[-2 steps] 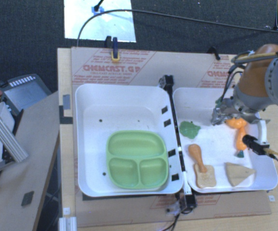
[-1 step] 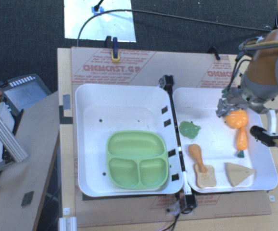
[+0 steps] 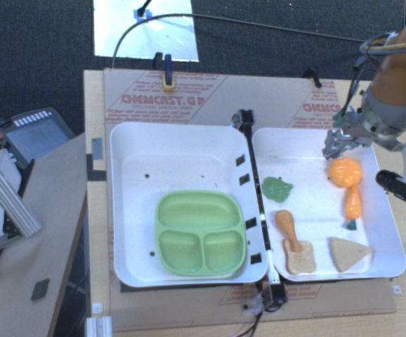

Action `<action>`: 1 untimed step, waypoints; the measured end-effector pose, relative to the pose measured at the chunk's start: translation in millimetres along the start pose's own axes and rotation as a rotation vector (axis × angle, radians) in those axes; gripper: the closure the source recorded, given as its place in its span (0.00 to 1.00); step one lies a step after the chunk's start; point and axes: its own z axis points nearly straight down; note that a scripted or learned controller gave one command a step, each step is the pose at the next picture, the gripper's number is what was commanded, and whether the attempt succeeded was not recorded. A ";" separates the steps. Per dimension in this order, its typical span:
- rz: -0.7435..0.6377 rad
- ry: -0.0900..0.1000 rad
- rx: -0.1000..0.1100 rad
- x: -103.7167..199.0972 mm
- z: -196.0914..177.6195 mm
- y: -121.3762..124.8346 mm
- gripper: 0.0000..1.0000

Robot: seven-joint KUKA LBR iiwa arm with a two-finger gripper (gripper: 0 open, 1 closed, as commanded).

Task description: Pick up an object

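Approach looks like the step in hand: gripper (image 3: 338, 143) hangs at the upper right of the frame, over the far edge of the right bin (image 3: 303, 161), just above the orange ball (image 3: 345, 172). Nothing sits between the fingers; whether they are apart or together I cannot tell. Next it would need to drop lower onto the ball or the carrot (image 3: 352, 203) touching it below.
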 end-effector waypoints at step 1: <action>0.000 0.000 -0.001 6.1 -60.6 8.6 1.00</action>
